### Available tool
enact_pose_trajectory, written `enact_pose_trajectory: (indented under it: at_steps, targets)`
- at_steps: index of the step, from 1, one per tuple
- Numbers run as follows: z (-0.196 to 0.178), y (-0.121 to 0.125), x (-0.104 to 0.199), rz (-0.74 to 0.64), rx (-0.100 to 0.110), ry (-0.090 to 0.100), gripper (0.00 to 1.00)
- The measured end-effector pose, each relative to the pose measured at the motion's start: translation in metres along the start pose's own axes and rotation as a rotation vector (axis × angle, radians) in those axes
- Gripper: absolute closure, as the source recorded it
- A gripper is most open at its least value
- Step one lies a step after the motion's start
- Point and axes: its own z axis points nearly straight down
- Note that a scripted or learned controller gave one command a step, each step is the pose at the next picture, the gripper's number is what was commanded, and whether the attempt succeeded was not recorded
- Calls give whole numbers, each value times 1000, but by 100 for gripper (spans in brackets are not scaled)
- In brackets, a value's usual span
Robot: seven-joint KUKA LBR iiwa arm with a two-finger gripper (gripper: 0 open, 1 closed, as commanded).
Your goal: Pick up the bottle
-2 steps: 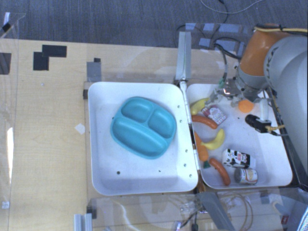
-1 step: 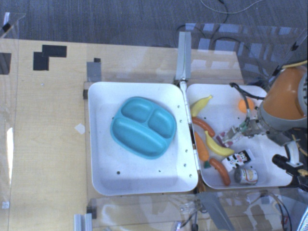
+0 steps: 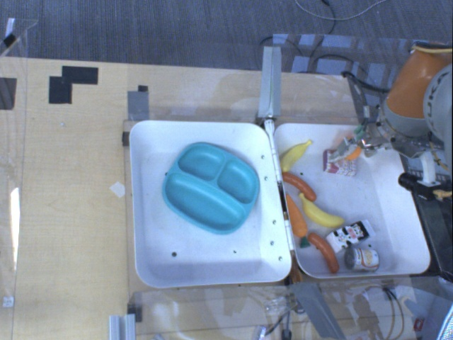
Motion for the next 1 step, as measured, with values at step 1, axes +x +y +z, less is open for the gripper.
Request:
enact_pose_trajectory:
  at_steps: [1]
  targets:
    - [-101, -78, 17, -25, 22, 10, 0]
